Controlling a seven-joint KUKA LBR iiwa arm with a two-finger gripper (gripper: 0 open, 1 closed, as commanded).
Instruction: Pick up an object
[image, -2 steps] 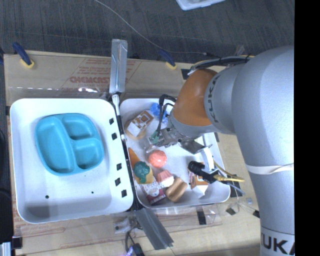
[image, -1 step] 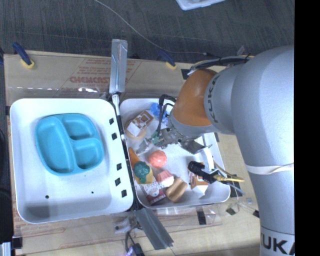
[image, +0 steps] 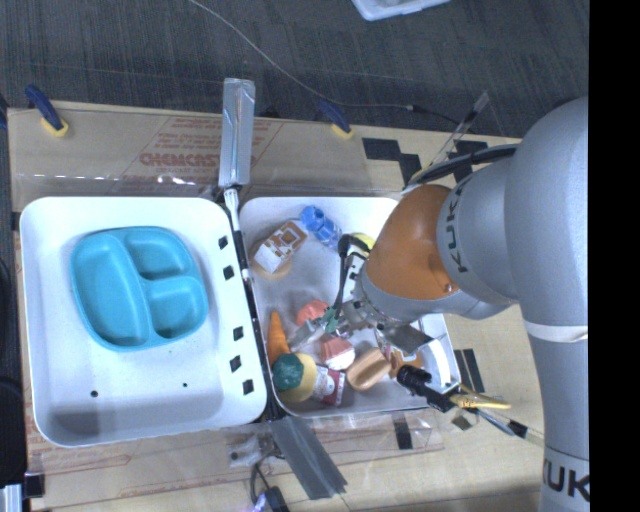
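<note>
Smooth blue sectioned tray, glossy white bin

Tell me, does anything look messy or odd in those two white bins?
Somewhat. The right bin holds a jumble of toy foods, such as a carrot and hot dog, piled together, while the left bin holds one neat blue divided plate.

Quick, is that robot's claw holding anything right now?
End effector: over the right bin among the toy food; open, closed or holding cannot be told.
</note>
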